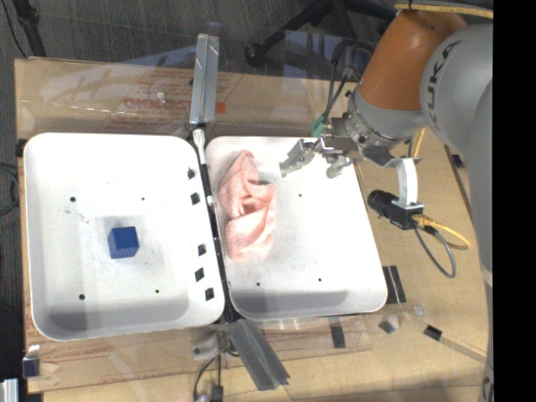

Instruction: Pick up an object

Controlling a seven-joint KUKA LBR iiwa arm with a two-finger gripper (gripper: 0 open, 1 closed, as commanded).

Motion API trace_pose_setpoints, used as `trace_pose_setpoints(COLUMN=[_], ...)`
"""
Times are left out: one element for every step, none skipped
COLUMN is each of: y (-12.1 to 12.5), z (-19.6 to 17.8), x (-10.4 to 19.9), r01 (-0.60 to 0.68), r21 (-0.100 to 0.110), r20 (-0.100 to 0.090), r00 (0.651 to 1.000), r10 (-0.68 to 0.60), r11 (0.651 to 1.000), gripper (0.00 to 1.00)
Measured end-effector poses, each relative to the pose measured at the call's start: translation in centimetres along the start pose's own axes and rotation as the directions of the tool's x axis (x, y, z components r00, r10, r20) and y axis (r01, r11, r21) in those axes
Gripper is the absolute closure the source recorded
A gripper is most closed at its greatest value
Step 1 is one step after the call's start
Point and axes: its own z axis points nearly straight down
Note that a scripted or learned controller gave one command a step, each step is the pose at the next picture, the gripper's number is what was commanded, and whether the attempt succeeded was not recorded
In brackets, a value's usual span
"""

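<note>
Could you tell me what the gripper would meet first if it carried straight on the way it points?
Probably the pink cloth: the gripper points left over the right bin toward it, though its height is unclear.

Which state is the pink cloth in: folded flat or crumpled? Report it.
Crumpled. The cloth lies bunched in uneven folds against the right bin's left wall.

1. We see the arm (435,65) cut off by the upper right edge, its base out of frame.
2. The gripper (314,159) looks small and slightly blurred (its fingertips hard to separate).
3. The pink cloth (245,205) folds over itself, hiding its underside.
</note>
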Motion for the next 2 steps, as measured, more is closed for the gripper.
trace_pose_setpoints(y=[2.7,2.7], z=[15.4,14.3], x=[3.1,3.0], r01=[-0.077,-0.076], r21=[0.003,0.005], r20=[0.000,0.000], r00=[0.997,0.997], r10=[0.077,0.076], r11=[0.997,0.997], gripper=[0.00,1.00])
